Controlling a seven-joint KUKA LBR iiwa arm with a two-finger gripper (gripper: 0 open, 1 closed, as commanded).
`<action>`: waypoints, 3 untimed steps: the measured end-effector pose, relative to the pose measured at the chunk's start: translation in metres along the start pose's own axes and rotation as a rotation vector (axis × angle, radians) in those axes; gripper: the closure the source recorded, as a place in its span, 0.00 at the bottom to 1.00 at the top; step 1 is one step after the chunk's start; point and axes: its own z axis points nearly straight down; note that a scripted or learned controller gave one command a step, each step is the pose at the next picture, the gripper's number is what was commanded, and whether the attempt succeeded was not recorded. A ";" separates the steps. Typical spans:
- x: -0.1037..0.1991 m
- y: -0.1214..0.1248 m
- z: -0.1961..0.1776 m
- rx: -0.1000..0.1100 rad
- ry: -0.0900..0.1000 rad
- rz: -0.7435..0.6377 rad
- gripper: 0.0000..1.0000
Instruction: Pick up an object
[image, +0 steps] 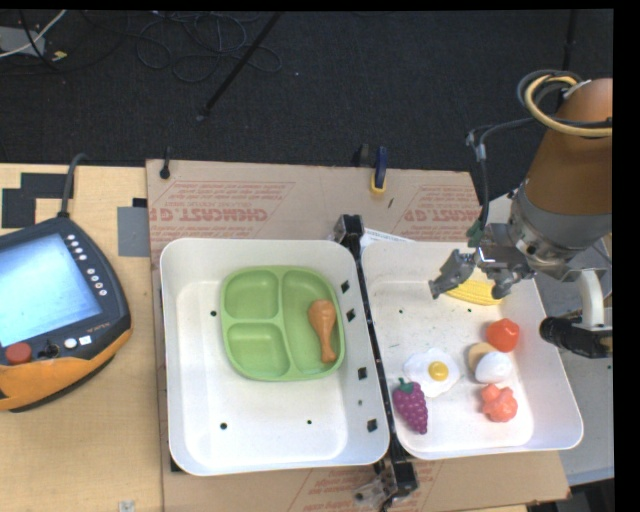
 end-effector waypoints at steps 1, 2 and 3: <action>0.000 0.001 -0.007 -0.011 0.000 -0.002 0.00; 0.001 -0.005 0.038 -0.009 0.000 -0.003 0.00; 0.005 0.000 0.081 -0.010 0.000 -0.003 0.00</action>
